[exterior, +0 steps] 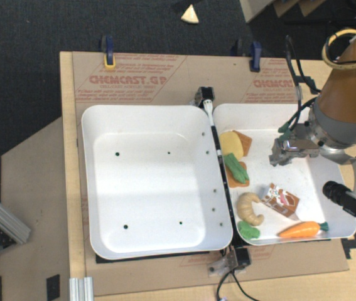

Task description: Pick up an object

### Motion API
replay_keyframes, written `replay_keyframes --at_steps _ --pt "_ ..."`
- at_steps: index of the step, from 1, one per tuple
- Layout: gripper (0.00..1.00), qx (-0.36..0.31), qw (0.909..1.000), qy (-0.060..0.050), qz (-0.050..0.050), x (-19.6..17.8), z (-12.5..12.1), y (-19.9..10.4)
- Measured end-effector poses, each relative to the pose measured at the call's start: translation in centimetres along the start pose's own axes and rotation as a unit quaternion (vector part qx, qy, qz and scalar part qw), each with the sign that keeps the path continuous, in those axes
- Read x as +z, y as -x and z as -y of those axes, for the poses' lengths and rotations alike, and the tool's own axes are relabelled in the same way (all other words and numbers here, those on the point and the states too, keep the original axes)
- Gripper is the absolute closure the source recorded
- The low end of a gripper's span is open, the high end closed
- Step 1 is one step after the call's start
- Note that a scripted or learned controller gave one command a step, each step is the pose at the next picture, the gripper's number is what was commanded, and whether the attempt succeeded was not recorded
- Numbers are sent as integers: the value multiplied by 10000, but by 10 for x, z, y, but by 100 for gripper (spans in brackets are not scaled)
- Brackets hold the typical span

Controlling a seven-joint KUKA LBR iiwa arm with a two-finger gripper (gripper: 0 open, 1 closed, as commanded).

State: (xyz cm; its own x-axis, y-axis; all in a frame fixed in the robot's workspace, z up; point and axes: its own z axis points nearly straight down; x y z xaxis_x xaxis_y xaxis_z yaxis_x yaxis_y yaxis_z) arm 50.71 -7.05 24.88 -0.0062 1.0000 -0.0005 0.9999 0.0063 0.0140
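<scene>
Over the right bin (272,119) now, arm (347,99) reaching in from the right, gripper (284,152) hanging above the bin's upper middle. Jaws: cannot tell whether apart or together from this angle, and nothing seen clamped between them.

Plenty on offer below. Up against the dividing wall, a yellow piece (230,144) with an orange slice (245,143) tucked just behind it. Touching its lower edge, a green pod-shaped toy (236,168) lying on another orange piece (234,179). Lower down, a tan croissant (251,207), curled, and just beside it to the right a small brown-and-white packet (282,200). At the front rim, a green bit (248,231) under the croissant's tip, and an orange carrot (300,230) stretched along the edge, green top pointing right.

All objects crowded into the bin's left and front; gripper well apart from the carrot, nearer the yellow piece. Left bin (152,180) sitting alongside on the bench (77,93). Black cable (297,74) trailing down by the wrist.
</scene>
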Motion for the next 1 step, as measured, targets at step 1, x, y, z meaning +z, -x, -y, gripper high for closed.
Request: replay_keyframes --at_steps 1 --pt "100 27 10000 48 35 -167 -67 44"
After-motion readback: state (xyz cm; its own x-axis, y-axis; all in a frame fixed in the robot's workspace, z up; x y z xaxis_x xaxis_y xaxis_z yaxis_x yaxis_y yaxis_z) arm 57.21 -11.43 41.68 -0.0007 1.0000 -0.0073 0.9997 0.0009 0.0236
